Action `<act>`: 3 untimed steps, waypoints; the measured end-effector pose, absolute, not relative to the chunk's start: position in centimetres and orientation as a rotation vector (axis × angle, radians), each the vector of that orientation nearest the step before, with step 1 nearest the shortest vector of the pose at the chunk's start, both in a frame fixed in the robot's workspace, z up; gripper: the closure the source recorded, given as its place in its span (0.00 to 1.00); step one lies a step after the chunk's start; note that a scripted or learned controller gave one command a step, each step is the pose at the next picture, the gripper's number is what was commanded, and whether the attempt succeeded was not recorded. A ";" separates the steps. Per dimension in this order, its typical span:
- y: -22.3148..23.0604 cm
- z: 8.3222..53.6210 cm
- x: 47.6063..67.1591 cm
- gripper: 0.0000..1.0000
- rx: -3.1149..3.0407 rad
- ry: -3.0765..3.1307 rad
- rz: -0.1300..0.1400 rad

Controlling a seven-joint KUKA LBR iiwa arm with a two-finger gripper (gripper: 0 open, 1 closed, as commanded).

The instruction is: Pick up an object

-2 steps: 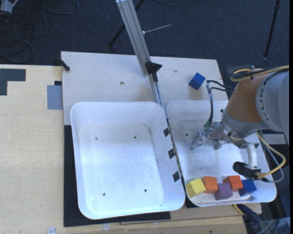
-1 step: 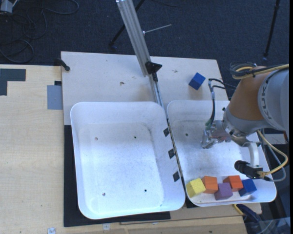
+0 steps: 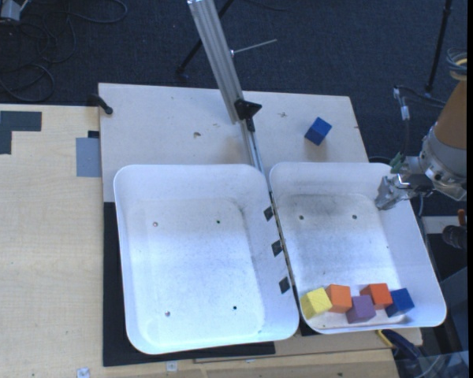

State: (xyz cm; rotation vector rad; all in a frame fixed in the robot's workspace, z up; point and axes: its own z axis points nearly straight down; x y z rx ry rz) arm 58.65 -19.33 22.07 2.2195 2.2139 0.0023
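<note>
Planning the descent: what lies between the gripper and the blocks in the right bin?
Bare bin floor separates gripper from the blocks, per the camera view.

The arm (image 3: pixel 451 136) is cut off at the right edge, with little beyond its wrist in view. The claw (image 3: pixel 388 195) is small and blurred, perhaps hanging over the right bin's rim (image 3: pixel 422 235). The purple block (image 3: pixel 361 309) partly covers the orange block (image 3: pixel 376 294) behind it.

Even, bright light from overhead washes my two white bins (image 3: pixel 197 321) nearly to glare, leaves the floor (image 3: pixel 339 22) beyond dim, throws only faint soft shadows, and the whole view looks slightly soft and grainy.
</note>
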 end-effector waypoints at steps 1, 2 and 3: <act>-20.3 33.2 53.1 1.00 2.219 2.215 0.004; -17.7 9.0 50.3 1.00 2.223 2.219 0.000; -12.7 9.3 48.9 1.00 2.216 2.217 0.005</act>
